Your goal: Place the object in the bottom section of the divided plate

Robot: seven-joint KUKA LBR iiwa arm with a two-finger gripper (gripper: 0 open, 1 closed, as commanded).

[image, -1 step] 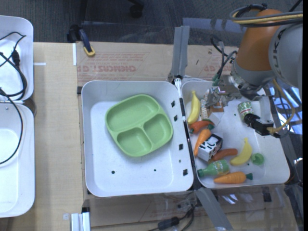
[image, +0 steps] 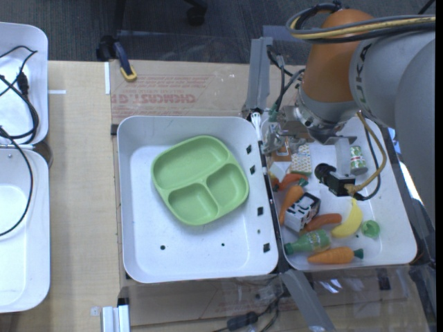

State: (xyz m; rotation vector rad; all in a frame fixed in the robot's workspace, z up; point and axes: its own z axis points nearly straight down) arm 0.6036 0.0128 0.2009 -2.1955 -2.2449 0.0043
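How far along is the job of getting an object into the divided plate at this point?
Nothing looks placed yet: the light green three-section plastic plate in the left white bin has bare sections. In hand: the gripper is down at the right bin's upper left corner, above the toy carrots, banana and bottle. Left: picking an object, carrying it over, placing it.
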